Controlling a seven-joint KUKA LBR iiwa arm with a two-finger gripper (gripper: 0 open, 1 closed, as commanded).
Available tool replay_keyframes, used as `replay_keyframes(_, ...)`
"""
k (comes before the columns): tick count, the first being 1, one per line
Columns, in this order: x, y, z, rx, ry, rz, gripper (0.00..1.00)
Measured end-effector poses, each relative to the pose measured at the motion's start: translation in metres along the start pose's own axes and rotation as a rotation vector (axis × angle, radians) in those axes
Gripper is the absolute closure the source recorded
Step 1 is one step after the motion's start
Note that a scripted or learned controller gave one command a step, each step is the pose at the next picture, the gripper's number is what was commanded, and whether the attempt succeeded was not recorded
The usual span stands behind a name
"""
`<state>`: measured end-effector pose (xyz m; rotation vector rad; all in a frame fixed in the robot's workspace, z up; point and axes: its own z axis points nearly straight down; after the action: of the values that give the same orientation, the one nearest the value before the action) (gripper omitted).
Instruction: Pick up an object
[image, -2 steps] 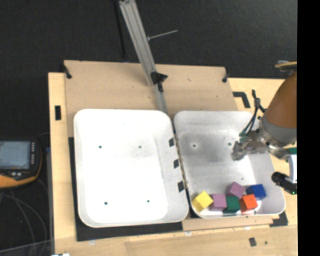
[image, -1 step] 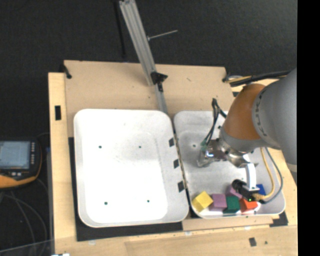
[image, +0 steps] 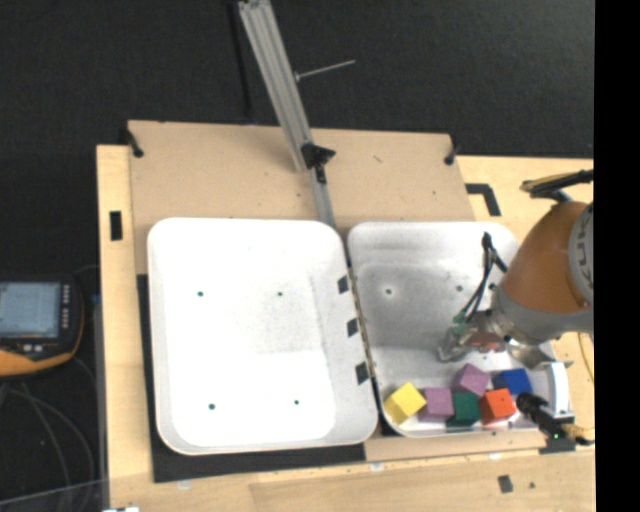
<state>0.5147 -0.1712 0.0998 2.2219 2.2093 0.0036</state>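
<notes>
Blocks, a yellow one (image: 407, 400) beside purple, green, orange and blue ones, crowd the right bin's (image: 400, 270) near edge, so the gripper (image: 460, 343) hangs just above them, though its jaws' state cannot be told

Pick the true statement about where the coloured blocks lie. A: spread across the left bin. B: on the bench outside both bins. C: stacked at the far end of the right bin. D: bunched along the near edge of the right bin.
D: the yellow block, the green block and the orange block sit with the others in a row along the near edge of the right bin.
</notes>
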Motion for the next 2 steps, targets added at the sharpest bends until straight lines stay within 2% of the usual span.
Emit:
replay_keyframes(1, 0.0038, 0.0014, 0.0010, -0.001, 0.001, -0.001, 0.00)
replay_keyframes(2, 0.0040, 0.0014, 0.0010, -0.002, 0.001, 0.001, 0.00)
